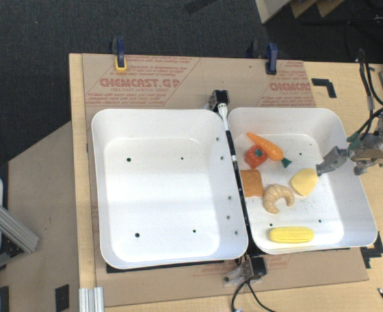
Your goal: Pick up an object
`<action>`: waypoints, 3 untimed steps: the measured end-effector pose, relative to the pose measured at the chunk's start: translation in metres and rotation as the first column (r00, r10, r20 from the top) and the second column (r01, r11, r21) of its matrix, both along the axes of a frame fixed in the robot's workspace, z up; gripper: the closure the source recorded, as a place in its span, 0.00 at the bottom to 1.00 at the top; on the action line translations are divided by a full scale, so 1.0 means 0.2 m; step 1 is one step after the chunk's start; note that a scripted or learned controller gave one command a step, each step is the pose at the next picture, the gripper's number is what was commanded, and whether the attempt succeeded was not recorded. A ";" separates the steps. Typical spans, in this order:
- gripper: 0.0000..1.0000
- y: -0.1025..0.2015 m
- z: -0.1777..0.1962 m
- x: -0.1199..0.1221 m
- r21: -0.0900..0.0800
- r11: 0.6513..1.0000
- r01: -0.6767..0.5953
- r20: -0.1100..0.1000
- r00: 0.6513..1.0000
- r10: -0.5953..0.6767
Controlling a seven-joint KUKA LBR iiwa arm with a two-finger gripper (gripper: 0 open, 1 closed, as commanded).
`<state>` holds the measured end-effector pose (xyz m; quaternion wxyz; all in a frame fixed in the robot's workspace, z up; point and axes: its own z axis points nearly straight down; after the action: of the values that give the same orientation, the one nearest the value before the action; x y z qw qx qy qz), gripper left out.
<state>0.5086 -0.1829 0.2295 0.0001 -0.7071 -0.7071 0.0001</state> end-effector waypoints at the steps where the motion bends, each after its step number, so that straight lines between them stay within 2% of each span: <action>1: 0.00 0.08 -0.76 0.38 0.001 1.000 -0.004 -0.001 1.000 0.004; 2: 0.00 0.21 -0.74 0.76 -0.001 1.000 -0.012 -0.031 0.999 0.012; 3: 0.00 -0.09 -0.60 0.78 -0.003 1.000 0.003 -0.001 1.000 -0.003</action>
<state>0.6654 -0.2005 0.1104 -0.0006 -0.7082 -0.7060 0.0014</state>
